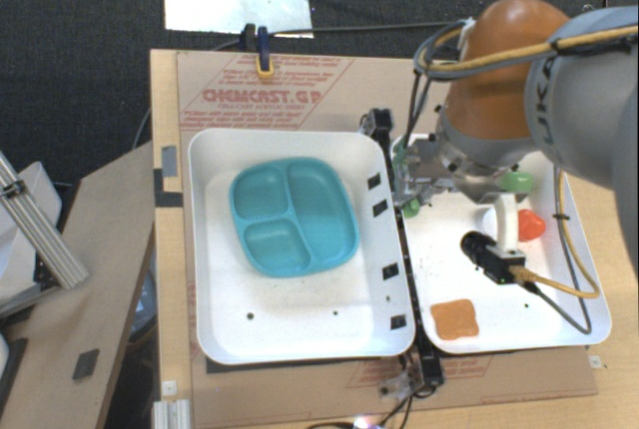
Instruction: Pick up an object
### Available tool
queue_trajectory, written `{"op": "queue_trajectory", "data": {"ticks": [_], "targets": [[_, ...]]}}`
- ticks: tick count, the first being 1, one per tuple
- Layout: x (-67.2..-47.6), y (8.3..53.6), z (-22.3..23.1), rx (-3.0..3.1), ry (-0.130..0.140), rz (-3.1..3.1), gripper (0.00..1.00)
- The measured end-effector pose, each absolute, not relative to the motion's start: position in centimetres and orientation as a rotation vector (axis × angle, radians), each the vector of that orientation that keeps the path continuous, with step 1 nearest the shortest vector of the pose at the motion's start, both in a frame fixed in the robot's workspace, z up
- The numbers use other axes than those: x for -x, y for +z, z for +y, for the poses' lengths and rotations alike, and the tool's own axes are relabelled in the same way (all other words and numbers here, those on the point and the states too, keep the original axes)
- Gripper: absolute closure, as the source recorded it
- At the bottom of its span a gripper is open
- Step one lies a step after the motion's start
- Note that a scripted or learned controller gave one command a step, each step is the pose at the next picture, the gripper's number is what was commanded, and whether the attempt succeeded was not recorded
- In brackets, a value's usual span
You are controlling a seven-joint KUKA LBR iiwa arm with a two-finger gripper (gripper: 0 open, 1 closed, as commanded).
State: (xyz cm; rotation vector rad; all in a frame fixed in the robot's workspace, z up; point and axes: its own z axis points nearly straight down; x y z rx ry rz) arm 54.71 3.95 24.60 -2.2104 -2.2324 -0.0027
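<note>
Candidates for the pick all sit in the bin on the view's right. They are a flat orange-brown pad near its front wall, a red-orange piece toward the right side, and a green piece just beyond that, half tucked under the robot's wrist.

None of them is raised or visibly gripped, so I judge the pick not yet made (the arm is over the bin at most; grasp and lift are both left to do).

The pad lies flat and looks nearly square, so it has no real long axis; its edges run roughly parallel to the bin's walls. The red-orange and green pieces are too covered to say which way they point.

The arm hangs over the bin's far-left part, by the divider, and whether the jaws are open or closed cannot be told. The neighbouring bin holds a teal divided plate.
</note>
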Motion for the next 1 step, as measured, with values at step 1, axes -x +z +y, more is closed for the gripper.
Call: {"op": "queue_trajectory", "data": {"ticks": [1], "targets": [[-54.93,24.76,8.66,2.214,-0.002,-2.23,1.0]]}}
